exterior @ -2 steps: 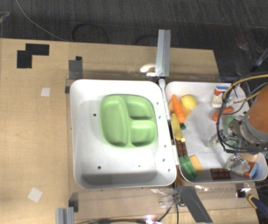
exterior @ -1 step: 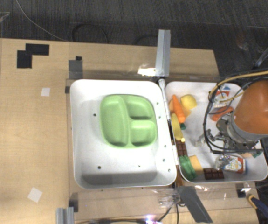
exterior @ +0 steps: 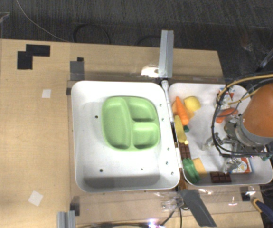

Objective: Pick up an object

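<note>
Your hand (exterior: 233,163) is low in the right bin (exterior: 207,91), apparently reaching; I cannot tell its state. The chocolate bar (exterior: 220,177) lies just beside it: confirm contact before lifting.

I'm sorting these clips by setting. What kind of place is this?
Most likely a robotics lab. A robot arm with loose cables reaches over two white bins set in a wooden bench. One holds a green divided tray, the other toy food. Beyond is grey carpet.
</note>
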